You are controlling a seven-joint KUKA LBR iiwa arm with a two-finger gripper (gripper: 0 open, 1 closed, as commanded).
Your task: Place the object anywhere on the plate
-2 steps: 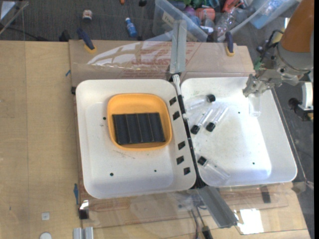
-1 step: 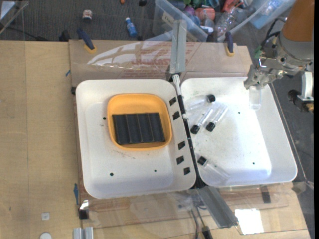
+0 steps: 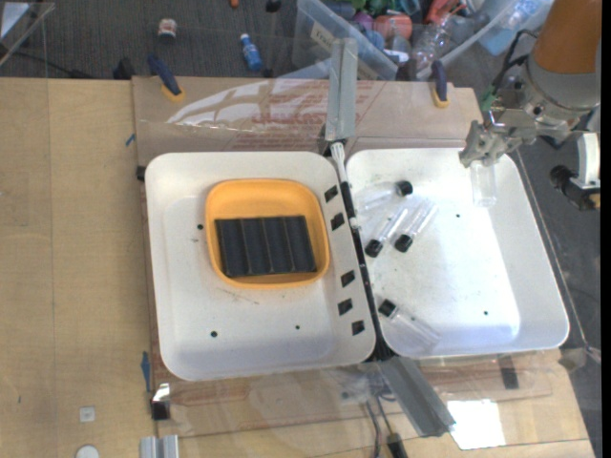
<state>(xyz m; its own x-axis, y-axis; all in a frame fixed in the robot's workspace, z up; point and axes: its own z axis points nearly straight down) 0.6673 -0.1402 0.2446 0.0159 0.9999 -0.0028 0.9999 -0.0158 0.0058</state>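
Whether the fingers are spread or closed cannot be told; the gripper (image 3: 480,153) hangs above the far right corner of the right bin (image 3: 496,303), well to the right of the orange plate (image 3: 267,197). That plate sits in the left bin (image 3: 191,342) and bears a dark ribbed rectangular piece (image 3: 265,246). To the plate's right, across the divider, several clear tubes with black caps (image 3: 401,227) lie scattered in the right bin, apart from the plate and from the gripper.

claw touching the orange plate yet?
Apart. Camera view shows the claw over the right bin's far edge, with the orange plate across the divider in the left bin.
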